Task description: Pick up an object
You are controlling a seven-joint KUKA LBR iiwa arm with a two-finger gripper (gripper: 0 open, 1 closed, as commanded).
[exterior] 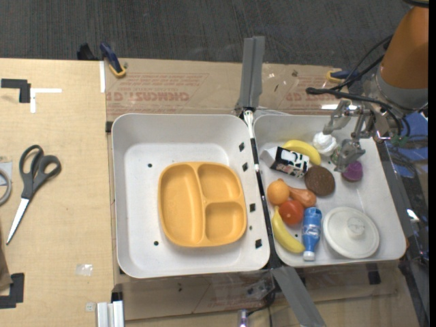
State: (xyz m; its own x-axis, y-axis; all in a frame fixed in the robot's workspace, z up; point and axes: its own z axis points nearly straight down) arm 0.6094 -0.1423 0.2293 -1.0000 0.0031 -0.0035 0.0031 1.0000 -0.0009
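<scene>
At the near edge of the right bin (394, 203) lie a blue bottle (311, 231) with a white label, its writing too small to read, a banana (286, 234) and a round white lid (351, 231). Just behind them are a tomato (291, 212), a carrot (304, 197), an orange (277, 191) and a brown round thing (319, 180). Farther back lie a black and white packet (291, 161) whose print is not readable, a second banana (303, 150), a white cap (325, 142) and a purple thing (353, 172). The tool (349, 152) hangs over this far part, beside the purple thing; I cannot tell how far it is open or whether it has hold of something. The left bin (129, 203) holds a yellow divided plate (202, 203). Scissors (30, 182) lie on the table (54, 251). Behind the bins, cardboard (170, 87) carries red mirrored letters that I cannot read.
</scene>
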